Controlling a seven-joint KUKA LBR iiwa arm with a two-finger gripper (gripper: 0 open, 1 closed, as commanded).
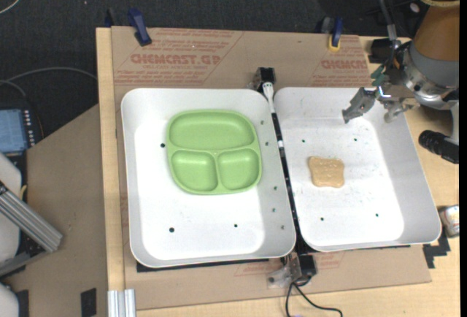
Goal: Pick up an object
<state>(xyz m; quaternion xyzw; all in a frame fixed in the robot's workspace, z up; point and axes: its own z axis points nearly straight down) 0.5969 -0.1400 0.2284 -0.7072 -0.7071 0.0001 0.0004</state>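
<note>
The biscuit (326,172), a flat tan piece with uneven edges, lies alone near the middle of the right bin (398,213). It looks light, stiff and crumbly, so a gentle pinch across its narrower sides seems safest. The gripper (373,105) hangs above the bin's far edge, well apart from it, fingers spread and holding nothing. A green divided plate (214,150) sits in the left bin (146,220).

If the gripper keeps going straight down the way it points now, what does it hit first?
Probably bare floor of the right white bin, near its far edge. The gripper hangs beyond the flat tan toast-shaped piece, though depth is hard to judge.
</note>
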